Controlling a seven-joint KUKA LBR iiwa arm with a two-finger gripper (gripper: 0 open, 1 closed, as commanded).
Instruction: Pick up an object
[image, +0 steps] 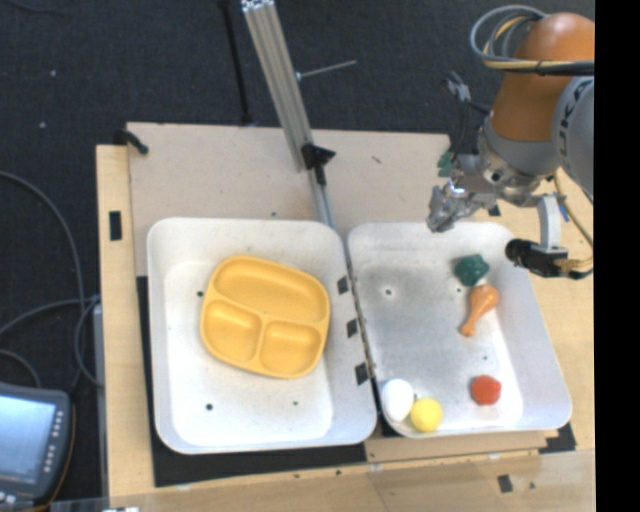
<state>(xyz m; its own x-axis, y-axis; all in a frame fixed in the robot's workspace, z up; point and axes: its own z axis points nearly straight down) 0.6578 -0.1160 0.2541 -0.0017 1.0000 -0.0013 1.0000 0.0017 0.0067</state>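
Note:
My gripper (441, 215) hangs over the far edge of the right bin (420, 320), with nothing visible between its fingers. In that bin lie a dark green object (470, 268), an orange carrot-like piece (479, 306) just in front of it, a small red object (486, 390), a yellow ball (427, 414) and a white egg-shaped object (398, 399) at the near edge. The green object sits a little right of and nearer than the gripper.
The left bin (180, 400) holds a yellow divided plate (265, 316). A slanted aluminium post (285, 95) rises behind the bins, ending at the gap between them. A black fitting (535, 257) sticks out by the right bin's far right corner.

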